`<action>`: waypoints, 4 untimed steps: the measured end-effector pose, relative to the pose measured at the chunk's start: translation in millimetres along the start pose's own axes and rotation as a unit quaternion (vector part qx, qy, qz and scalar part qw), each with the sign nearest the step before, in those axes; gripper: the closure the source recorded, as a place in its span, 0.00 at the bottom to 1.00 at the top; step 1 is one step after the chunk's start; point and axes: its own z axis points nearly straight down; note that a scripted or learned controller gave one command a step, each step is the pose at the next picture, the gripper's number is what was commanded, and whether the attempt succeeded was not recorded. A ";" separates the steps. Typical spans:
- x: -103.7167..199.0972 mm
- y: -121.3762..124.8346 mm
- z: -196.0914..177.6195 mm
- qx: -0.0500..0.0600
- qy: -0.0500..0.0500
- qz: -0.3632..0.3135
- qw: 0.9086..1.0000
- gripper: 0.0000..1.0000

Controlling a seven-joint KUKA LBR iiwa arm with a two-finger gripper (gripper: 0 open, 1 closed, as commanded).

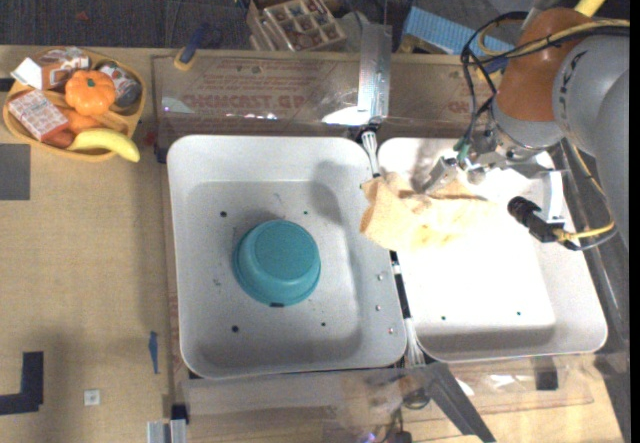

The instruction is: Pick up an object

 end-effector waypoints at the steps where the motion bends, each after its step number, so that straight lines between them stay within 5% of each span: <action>1: -1.0 1.4 -12.1 -0.003 -0.002 0.000 1.000 1.00; 2: -1.0 1.4 -12.0 -0.003 -0.002 0.000 1.000 0.00; 3: 16.7 -0.4 1.8 0.000 0.001 -0.047 0.999 0.00; 4: 15.2 0.9 -10.5 -0.003 0.000 -0.045 0.999 1.00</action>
